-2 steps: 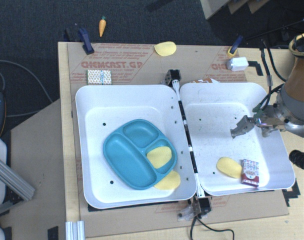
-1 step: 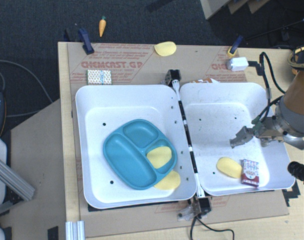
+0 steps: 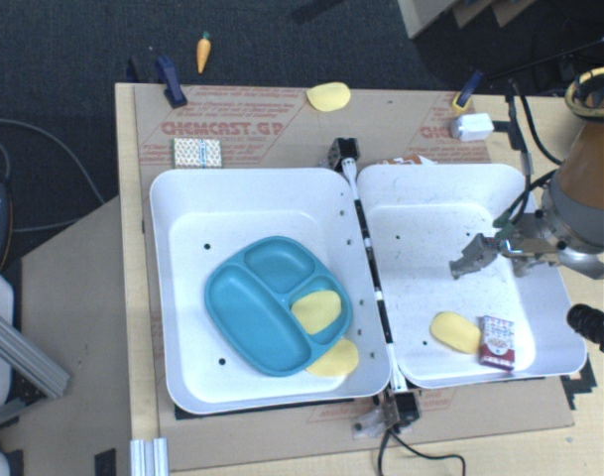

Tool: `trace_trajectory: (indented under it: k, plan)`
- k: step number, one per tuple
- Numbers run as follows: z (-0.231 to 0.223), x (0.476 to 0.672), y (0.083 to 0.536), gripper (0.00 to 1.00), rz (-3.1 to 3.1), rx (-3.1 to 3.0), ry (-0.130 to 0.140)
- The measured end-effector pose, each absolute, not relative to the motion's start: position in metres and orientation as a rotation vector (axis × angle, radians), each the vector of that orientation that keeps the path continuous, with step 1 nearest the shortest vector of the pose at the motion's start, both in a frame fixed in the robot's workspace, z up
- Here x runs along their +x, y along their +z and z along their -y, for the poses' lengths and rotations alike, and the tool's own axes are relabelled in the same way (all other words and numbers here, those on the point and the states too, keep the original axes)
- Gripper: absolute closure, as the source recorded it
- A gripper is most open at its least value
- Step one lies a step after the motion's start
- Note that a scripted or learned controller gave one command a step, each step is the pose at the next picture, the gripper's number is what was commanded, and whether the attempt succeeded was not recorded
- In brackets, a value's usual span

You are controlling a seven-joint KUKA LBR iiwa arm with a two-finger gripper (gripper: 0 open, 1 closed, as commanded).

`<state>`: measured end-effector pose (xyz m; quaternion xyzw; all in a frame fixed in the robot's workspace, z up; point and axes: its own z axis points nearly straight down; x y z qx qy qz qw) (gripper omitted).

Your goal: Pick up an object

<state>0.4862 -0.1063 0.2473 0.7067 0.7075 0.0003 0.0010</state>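
Arm (image 3: 589,181) enters from right edge, orange band abv wrist, grey wrist housing below it. Wrist angled left & down, dark cables looping alongside. Gripper (image 3: 470,259) at end of wrist, dark fingers (image 3: 477,254) pointing left, tips lower than wrist. Nothing seen betw fingers. Finger spread too small/blurred to judge.

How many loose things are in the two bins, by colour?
Yellow: 3, one on the blue tray, one beside the tray, one in the right bin
Blue: 1, the tray
Red and white: 1, a small packet
Total: 5
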Motion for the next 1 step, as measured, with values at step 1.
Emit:
trace_trajectory:
  k: [1]
  plan:
    - [0.1193,0.4790,0.2007,0.00,-2.221,2.223,-0.001]
